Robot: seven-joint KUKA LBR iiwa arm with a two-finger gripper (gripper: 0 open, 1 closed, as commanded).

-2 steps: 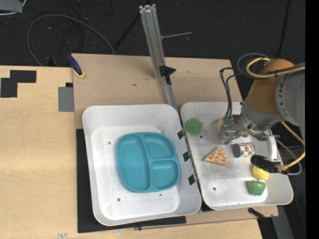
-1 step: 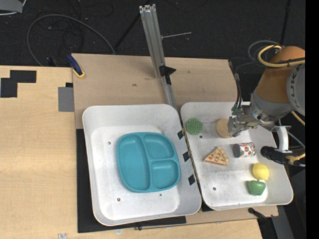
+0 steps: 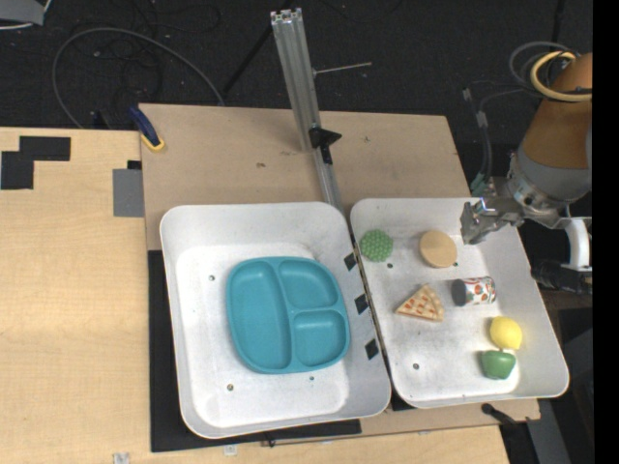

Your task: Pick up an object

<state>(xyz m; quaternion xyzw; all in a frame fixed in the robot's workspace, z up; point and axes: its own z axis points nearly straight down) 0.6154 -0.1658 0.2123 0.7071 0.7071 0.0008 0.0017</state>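
Note:
The right bin point(image 3: 542, 380) holds several small objects: a green bumpy ball point(image 3: 376, 246), a tan round disc point(image 3: 437, 249), a pizza slice point(image 3: 421, 305), a small can lying on its side point(image 3: 474, 291), a yellow lemon point(image 3: 505, 333) and a green pepper point(image 3: 497, 363). My gripper point(image 3: 478, 222) hangs over the bin's upper right part, just right of the tan disc and above the can. Nothing shows between its fingers.
The left bin point(image 3: 193, 259) carries a teal divided tray point(image 3: 288, 313). A metal post point(image 3: 300, 95) rises behind the bins. The arm's orange band and wrist point(image 3: 556, 153) stand at the right edge. Bare wooden bench lies at the left.

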